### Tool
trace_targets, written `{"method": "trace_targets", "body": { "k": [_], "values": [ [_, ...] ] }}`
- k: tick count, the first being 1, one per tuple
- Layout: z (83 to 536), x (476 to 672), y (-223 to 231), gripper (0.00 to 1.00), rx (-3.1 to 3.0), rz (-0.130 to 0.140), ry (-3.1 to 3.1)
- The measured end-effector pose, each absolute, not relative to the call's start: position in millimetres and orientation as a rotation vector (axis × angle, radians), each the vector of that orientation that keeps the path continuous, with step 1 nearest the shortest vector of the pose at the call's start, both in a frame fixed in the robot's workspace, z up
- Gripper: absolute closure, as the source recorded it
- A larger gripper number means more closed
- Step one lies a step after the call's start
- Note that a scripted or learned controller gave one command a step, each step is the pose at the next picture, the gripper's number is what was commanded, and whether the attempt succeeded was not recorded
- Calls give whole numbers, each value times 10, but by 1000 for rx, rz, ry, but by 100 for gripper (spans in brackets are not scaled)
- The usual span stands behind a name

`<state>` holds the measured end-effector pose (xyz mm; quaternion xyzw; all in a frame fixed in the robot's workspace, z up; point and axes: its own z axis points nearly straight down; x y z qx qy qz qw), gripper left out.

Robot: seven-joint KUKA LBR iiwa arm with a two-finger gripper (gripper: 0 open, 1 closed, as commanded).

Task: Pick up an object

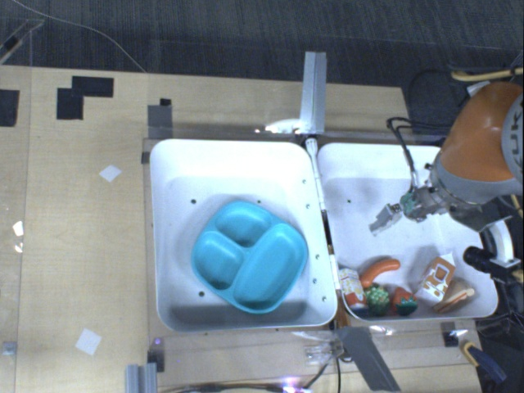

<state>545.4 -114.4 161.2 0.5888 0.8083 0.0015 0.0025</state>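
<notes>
The claw [383, 218] is hanging over the bare middle of the right bin [360, 170], and whether its tips are apart or together I cannot tell from up here; nothing is showing between them. The arm [483, 137] is reaching in from behind it, orange band over the far edge.

The pickings are all sitting below the claw, bunched along the bin's near wall: an orange carrot-like toy [381, 268] closest beneath it, a broccoli-like green piece [377, 299] further down, a small carton [436, 277] down and off toward the arm side, and a small red-and-white packet [350, 285] tucked in the corner by the divider. They are probably crowding there because the floor is sloping that way.

Across the divider, well away from the claw, a blue divided plate [250, 256] is lying in the left bin [180, 178].

I would say the grasp is not yet made.
</notes>
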Motion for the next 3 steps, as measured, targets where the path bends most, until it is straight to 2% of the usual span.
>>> {"method": "trace_targets", "body": {
  "k": [1,2,3],
  "values": [
    [902,4917,-922,0,1634,10,2665],
    [1535,5126,-1549,0,1776,4,2585],
    [899,4914,-1067,0,1699,9,2625]
  ]
}}
